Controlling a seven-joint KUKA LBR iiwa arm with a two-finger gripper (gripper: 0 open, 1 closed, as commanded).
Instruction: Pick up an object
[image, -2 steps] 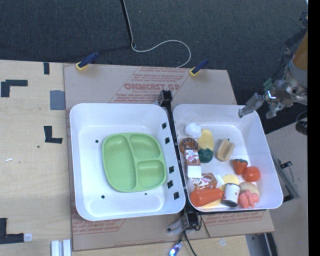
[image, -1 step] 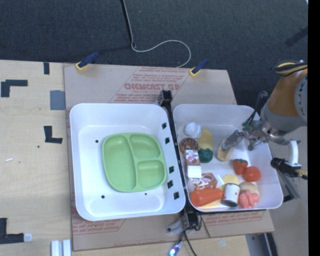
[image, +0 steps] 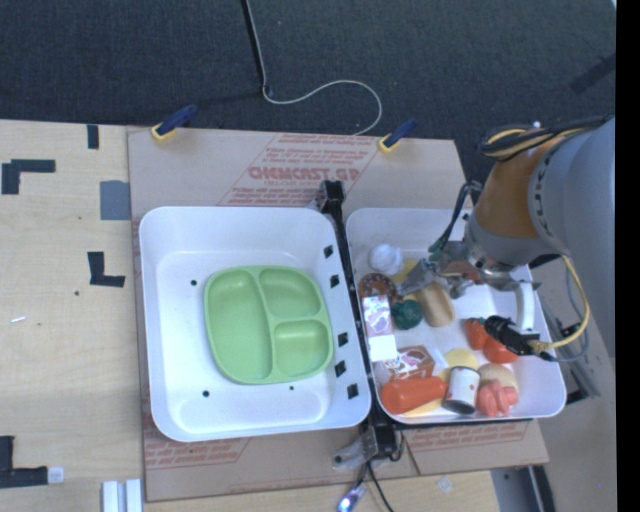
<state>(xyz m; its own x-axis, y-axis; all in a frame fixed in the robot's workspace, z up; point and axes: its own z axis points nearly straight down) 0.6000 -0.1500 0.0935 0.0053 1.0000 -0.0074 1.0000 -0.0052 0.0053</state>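
Now, arm: the grey arm (image: 575, 200) with its orange band (image: 503, 195) reaches in from the right, over the right bin.
Gripper: the gripper (image: 432, 275) hangs low in the right bin, near its middle.
Jaws: I cannot tell if they are open or closed, and nothing shows between them.
Right bin: the right bin (image: 545, 405) is full of small toys and food things.
Things to pick: a tan block (image: 436, 306) and a dark green ball (image: 406, 315) lie just beside the gripper. A white round thing (image: 383, 259) sits near the bin's top left.
Front of bin: an orange carrot (image: 410, 392) and a small can (image: 461, 389) lie close together.
Left bin: the left bin (image: 170, 240) holds a green plate (image: 268, 323) with three parts.
Bench: both bins sit on brown cardboard (image: 290, 170).
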